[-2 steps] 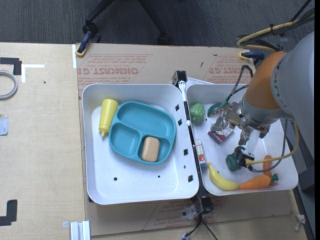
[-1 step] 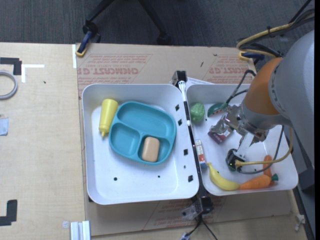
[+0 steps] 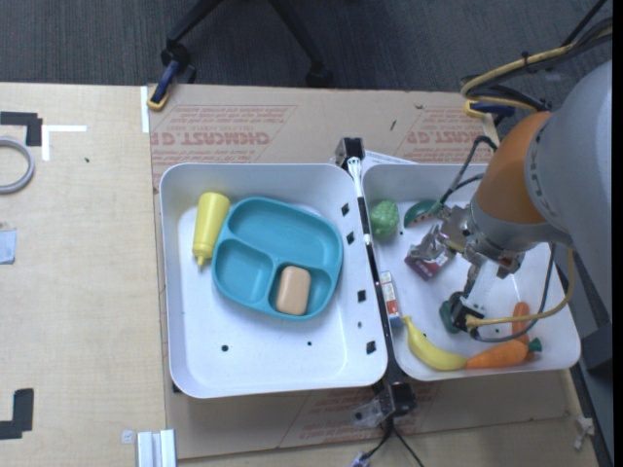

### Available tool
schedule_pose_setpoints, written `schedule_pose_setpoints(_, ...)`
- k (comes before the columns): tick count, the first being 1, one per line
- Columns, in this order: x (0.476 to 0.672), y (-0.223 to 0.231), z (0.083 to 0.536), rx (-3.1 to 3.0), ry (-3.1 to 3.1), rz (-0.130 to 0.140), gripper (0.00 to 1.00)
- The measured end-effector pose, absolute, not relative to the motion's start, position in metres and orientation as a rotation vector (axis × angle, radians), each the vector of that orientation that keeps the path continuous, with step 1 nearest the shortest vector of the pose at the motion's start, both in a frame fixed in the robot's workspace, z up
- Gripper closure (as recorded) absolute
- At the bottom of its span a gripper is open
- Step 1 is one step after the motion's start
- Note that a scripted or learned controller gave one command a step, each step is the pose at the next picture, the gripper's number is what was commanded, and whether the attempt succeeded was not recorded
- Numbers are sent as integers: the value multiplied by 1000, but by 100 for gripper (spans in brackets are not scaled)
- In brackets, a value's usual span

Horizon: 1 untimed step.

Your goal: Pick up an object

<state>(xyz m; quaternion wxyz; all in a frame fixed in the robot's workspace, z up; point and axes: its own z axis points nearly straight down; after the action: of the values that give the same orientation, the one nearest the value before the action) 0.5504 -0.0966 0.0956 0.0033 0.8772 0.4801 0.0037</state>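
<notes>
Banana (image 3: 428,348) and carrot (image 3: 498,356) at the near wall of my right bin (image 3: 425,298): crowded picking.
Left to right I count one yellow bottle (image 3: 209,224), one blue divided plate (image 3: 255,251) with one tan bun (image 3: 292,290), one green lump (image 3: 384,218), one purple packet (image 3: 425,259), one banana, one carrot. My gripper (image 3: 446,239) hangs just beside the packet, likely my target; open or closed, I cannot tell. Crumpled and tilted, it could slip from a corner pinch.

Tray (image 3: 263,227) set in L bin (image 3: 253,348), bottle (image 3: 207,224) at its left; banana (image 3: 433,350) & carrot (image 3: 501,355) laid along R bin's (image 3: 533,295) front.
</notes>
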Motion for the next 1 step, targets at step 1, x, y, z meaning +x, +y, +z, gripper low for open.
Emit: schedule_pose_setpoints(1,544,-93,95,2839,1338,13,0)
